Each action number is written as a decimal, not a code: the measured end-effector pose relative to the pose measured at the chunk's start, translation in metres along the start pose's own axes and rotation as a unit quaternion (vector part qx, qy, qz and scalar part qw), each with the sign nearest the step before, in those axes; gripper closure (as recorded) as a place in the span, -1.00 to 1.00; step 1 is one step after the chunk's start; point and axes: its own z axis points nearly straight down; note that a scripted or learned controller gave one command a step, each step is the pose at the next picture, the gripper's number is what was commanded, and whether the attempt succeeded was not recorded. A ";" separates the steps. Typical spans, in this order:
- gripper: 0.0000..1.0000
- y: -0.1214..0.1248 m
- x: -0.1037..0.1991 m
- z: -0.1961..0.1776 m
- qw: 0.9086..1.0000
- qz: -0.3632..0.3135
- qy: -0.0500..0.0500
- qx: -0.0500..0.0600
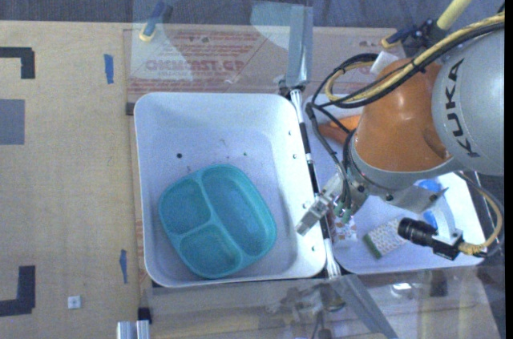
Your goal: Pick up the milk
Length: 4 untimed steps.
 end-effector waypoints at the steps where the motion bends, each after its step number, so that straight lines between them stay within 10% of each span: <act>1: 1.00 -0.067 -0.065 0.000 0.996 0.085 -0.001 -0.001; 2: 1.00 -0.068 -0.085 -0.086 0.975 0.224 -0.001 0.000; 3: 1.00 -0.026 -0.025 0.000 0.991 0.136 0.000 0.000; 4: 1.00 -0.001 -0.001 -0.049 0.985 0.171 -0.001 0.000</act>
